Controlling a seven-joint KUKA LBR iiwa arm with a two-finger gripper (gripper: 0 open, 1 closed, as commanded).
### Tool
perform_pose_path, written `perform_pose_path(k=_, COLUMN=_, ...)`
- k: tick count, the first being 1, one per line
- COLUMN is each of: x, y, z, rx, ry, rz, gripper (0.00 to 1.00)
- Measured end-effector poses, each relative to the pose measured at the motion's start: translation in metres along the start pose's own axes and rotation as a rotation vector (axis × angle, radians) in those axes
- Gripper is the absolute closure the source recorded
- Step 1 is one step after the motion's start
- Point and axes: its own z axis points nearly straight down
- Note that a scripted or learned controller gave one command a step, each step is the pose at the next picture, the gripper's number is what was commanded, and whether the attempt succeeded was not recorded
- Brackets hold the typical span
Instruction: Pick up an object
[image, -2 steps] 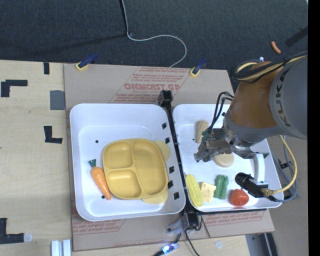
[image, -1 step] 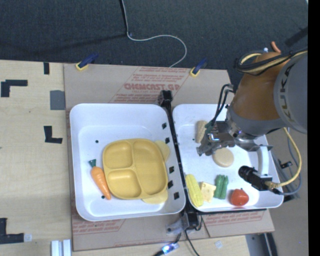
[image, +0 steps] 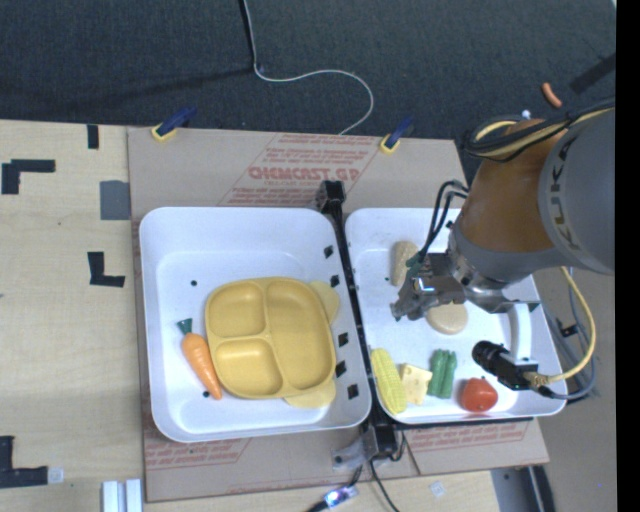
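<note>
Over the right bin (image: 372, 232), my fingers (image: 418, 296) hang low among the toy food, the grey arm (image: 530, 215) reaching in from the right with its orange band above the wrist. I cannot tell from this angle how far apart they stand, and nothing shows plainly between them, so I claim no hold on anything. Just beside them lies a pale round piece (image: 448, 319), perhaps a bread roll or potato, and a beige piece (image: 402, 262) sits near the bin's upper left. Along the front of that bin rest a corn cob (image: 387, 379), a yellow cheese wedge (image: 415, 382), a green vegetable (image: 442, 373) and a red tomato (image: 479, 395). The left bin (image: 160, 240) holds a yellow divided plate (image: 270, 335) with a carrot (image: 200, 362) touching its left edge. By my judgement this is the approach or closing stage of the pick, with the pale round piece the likeliest target. The next move calls for closing squarely around it and lifting straight up without nudging its neighbours.
</note>
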Motion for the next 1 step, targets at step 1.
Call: perform_pose_path(k=1, x=0.0070, y=-0.0075, z=-0.0176, rx=-0.003, ry=0.001, rz=-0.001, gripper=1.00)
